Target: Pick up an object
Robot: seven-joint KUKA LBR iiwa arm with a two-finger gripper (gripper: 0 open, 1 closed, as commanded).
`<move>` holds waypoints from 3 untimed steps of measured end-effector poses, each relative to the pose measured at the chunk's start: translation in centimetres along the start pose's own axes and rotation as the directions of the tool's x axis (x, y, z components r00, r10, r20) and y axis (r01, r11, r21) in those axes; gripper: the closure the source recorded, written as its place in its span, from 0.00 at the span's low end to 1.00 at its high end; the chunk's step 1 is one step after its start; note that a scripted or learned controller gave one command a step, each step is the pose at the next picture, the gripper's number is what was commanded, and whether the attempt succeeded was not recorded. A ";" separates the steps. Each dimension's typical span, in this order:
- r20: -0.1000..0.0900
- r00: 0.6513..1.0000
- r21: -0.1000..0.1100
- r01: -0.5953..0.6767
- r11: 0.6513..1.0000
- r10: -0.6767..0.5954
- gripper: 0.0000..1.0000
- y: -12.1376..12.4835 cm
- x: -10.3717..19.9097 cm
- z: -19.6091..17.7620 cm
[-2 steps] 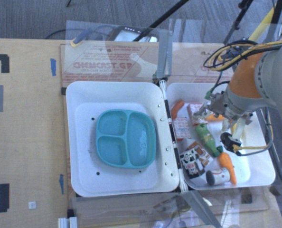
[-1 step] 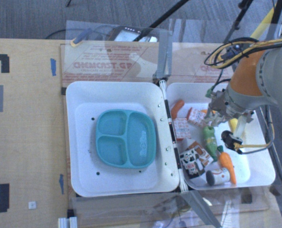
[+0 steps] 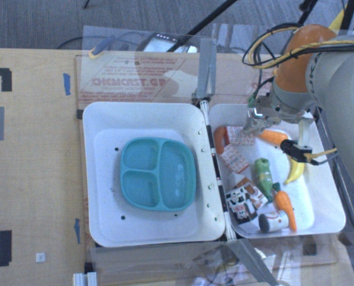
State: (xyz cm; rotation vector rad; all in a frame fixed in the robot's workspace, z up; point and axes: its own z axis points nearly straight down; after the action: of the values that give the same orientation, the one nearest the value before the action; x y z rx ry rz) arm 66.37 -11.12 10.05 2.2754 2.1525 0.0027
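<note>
Arm [image 3: 338,70] cut at right edge

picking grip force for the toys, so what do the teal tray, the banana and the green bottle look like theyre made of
Teal tray: likely moulded plastic, a uniform colour with rounded dividers and a soft sheen.
Banana: probably a plastic toy, smooth and evenly yellow with a dark tip; hard or soft cannot be told.
Green bottle: seemingly glossy plastic, with a light highlight along its side.

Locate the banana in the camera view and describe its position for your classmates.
The banana lies in the right-hand bin, near its right wall, just below an orange carrot-like piece and right of the green bottle.
</note>
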 end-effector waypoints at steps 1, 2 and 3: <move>-0.001 1.000 -0.001 0.000 1.000 0.000 0.00 0.0 0.0 0.0; -0.007 1.000 -0.017 -0.026 1.000 0.026 0.00 -3.3 -2.9 0.4; -0.008 1.000 -0.019 -0.025 0.999 0.025 1.00 -3.1 -2.8 -0.6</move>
State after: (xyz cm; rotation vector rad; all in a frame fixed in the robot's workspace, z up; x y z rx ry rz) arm 63.07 -13.73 10.62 2.2956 2.1178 0.0328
